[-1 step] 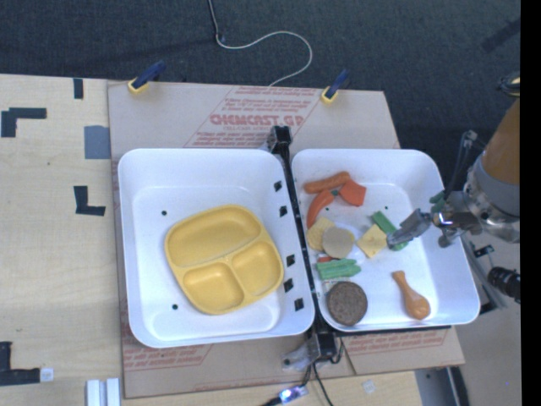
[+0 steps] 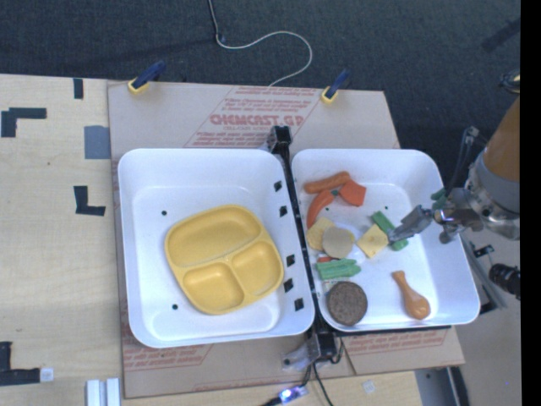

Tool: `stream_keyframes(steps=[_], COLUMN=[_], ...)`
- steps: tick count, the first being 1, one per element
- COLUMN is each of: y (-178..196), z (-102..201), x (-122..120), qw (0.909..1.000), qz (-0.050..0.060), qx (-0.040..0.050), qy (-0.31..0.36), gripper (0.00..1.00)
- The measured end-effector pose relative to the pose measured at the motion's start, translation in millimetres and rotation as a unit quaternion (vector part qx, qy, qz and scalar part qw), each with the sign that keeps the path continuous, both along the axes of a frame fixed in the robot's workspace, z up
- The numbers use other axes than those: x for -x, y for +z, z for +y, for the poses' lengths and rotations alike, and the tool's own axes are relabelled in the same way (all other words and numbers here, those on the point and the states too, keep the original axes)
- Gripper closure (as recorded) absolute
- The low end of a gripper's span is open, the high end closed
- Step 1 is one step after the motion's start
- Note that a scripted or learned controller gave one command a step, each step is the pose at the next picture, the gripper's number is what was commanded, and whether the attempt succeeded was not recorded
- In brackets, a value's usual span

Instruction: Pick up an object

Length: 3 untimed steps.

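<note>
Red "CHEMCAST GP" print, cardboard sheet (image 2: 254, 117)

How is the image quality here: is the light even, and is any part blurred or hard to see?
In the camera view the light is soft and even, with only faint shadows; the white bins are bright but keep detail; the gripper looks slightly soft, so its small parts are hard to read.

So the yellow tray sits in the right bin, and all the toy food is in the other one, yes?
Not quite. The camera view shows the yellow tray in the left bin. The toy food is in the other one, the right bin, as you said.
</note>
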<state>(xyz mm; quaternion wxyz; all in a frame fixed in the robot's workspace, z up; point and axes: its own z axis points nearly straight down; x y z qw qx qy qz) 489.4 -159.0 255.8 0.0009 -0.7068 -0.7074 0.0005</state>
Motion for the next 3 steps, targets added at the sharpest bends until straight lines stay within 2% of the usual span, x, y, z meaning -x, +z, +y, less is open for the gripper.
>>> stream_keyframes(steps=[2, 3], y=[-116.8, -167.8], z=[2.1, 2.6], x=[18.0, 17.6], qw=[1.0, 1.0], qz=[0.003, 0.0], qx=[-0.0008, -0.0002], qy=[-0.001, -0.001], gripper=[0.0, 0.0])
